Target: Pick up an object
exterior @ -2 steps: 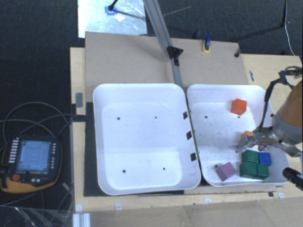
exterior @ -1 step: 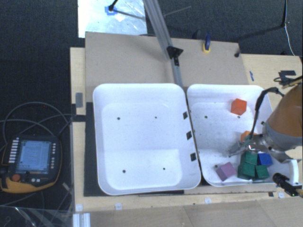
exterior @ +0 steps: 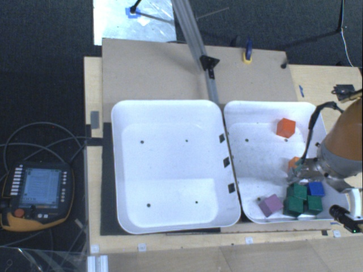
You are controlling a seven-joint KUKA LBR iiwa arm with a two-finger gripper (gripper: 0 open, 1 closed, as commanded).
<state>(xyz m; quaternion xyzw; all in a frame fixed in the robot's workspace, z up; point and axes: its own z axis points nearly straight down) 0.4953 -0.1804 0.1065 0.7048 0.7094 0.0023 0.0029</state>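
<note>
Over right bin [exterior: 249, 115], jaws [exterior: 299, 175] above green blocks [exterior: 297, 199]; opening cannot be told.

You have open floor across the left bin [exterior: 170, 169]. In the right bin [exterior: 255, 152], the middle and far-left floor is open too; an orange block [exterior: 286, 127] stands alone near the far wall. The near right corner is crowded: green blocks [exterior: 299, 199], a blue block [exterior: 316, 188] and a purple block [exterior: 271, 204] sit close together, with the arm [exterior: 343, 146] above them. A slanted metal pole [exterior: 193, 27] crosses behind the bins.
</note>
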